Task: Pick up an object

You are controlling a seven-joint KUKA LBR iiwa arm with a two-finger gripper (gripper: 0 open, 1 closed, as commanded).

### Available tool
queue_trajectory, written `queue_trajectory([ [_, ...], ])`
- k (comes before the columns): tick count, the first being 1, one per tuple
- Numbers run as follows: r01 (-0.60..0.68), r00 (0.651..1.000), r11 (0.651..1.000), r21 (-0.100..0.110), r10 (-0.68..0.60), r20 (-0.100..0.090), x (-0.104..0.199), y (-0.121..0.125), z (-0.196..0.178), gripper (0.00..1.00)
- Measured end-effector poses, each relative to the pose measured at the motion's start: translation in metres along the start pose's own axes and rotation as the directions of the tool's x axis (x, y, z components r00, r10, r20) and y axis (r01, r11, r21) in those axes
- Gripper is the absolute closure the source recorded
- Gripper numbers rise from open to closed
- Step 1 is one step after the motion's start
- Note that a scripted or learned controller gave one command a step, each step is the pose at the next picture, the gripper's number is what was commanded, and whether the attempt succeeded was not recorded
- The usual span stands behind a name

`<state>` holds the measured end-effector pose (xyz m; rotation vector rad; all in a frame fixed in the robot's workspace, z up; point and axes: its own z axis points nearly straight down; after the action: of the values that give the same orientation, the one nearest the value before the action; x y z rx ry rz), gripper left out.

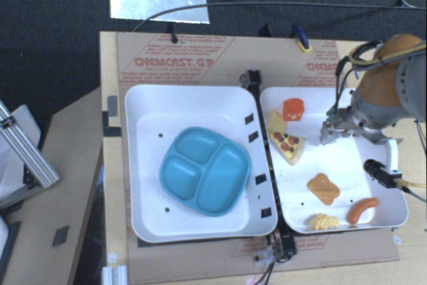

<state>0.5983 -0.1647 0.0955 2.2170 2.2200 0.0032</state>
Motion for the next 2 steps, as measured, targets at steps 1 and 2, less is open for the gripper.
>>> queue_trajectory([
  [1, 0.002, 1.0, 1.0, -0.001, -0.002, 0.0, -0.006, 0.006, -0.046, 1.0],
  [2, 0.0, 1.0, 1.0, -0.002, 0.0, 0.001, -0.016, 0.008, -0.096, 1.0],
])
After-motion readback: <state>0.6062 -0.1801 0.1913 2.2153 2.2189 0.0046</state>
